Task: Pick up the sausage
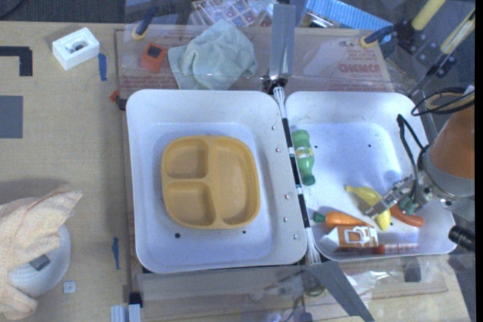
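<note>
The sausage (408, 220) is a short red-orange piece lying near the front right of the right bin (339, 117). My gripper (403, 200) hangs low over the bin, directly above the sausage and just behind it. It partly covers the sausage's upper edge. From this angle I cannot tell whether they touch. The grey arm with its orange band (457, 151) reaches in from the right.
A yellow banana (367, 195) and a carrot (343, 219) lie just left of the sausage. A white and orange box (358, 237) sits by the front wall. A green bottle (303, 154) lies at the bin's left wall. The left bin (143, 162) holds a yellow divided plate (210, 182).
</note>
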`<state>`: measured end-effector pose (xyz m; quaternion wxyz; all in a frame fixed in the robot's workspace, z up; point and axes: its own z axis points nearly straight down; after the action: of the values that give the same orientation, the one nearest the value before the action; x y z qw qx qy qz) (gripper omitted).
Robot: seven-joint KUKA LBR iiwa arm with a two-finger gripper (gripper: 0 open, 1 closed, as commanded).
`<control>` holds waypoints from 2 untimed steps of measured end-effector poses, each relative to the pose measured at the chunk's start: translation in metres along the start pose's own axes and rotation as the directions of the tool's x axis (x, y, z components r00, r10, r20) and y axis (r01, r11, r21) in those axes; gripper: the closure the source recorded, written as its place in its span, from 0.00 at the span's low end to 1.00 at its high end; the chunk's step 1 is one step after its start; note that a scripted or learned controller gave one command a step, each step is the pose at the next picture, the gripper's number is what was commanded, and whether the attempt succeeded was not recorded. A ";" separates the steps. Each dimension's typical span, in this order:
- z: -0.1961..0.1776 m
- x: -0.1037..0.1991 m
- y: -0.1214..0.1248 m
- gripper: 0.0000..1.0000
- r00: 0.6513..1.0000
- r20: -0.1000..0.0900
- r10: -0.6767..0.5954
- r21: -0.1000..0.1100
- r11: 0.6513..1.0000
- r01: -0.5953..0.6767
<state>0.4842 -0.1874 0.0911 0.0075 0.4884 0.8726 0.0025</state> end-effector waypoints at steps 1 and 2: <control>0.001 -0.003 -0.001 1.00 0.937 -0.006 0.350 -0.001 0.937 -0.350; 0.002 -0.025 0.028 1.00 0.921 -0.028 0.388 0.007 0.922 -0.388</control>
<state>0.5213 -0.1943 0.0899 -0.0062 0.6512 0.7588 0.0102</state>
